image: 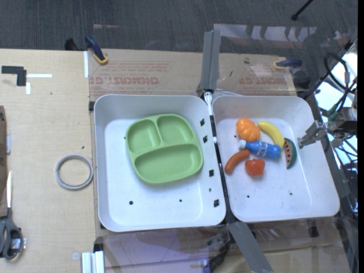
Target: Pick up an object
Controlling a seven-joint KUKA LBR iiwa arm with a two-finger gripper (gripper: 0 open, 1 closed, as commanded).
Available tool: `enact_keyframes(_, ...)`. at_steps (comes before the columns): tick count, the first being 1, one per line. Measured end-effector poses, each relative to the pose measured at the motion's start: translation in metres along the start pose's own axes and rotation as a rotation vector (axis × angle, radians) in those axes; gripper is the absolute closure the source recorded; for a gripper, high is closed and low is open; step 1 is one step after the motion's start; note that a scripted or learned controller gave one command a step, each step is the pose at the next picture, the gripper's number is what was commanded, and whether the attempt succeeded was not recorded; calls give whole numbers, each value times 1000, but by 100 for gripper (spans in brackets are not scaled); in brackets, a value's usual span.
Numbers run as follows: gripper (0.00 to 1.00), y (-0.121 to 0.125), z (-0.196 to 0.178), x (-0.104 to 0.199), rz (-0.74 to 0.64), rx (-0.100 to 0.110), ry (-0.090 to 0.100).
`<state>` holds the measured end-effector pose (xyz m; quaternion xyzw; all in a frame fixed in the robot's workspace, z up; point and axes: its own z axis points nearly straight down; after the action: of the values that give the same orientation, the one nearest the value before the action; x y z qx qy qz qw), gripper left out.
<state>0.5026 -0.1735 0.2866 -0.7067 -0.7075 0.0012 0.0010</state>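
- Right bin (318,201): five toy foods clustered in its upper middle, all resting on the bin floor.
- Orange toy pumpkin (248,129) at the top left of the cluster; yellow toy banana (272,133) just beside it on the right, running diagonally down to the right.
- Blue bottle (263,149) lying on its side below pumpkin and banana, white cap end pointing left; it appears to touch the pumpkin's lower edge.
- Watermelon slice (290,153), green rind with red flesh, standing on edge to the right of the bottle, near the banana's lower tip.
- Orange-brown toy sausage (236,161) below left of the bottle, tilted; red toy pepper (255,167) just beside it on the right, directly under the bottle.
- Pincer (311,135) at the right bin's right wall, level with the banana, well apart from every toy. Nothing between its fingers; whether they are apart or together I cannot tell, the view is too small and cluttered there.
- Left bin (108,203): holds a green divided plate (164,148) with three compartments, turned slightly, lying flat.
- Counter (45,124) left of the bins: a pale tape ring (74,171) lying flat; scissors (10,232) at the lower left edge.
- Blue clamp (96,49) on the cardboard behind the left bin.
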Motion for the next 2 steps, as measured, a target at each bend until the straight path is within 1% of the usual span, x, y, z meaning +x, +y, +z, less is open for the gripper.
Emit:
enact_keyframes(1, 0, 94, 90, 15, 0, 1, 0)
enact_keyframes(2, 0, 123, 180, 34, 0, -15, -5)
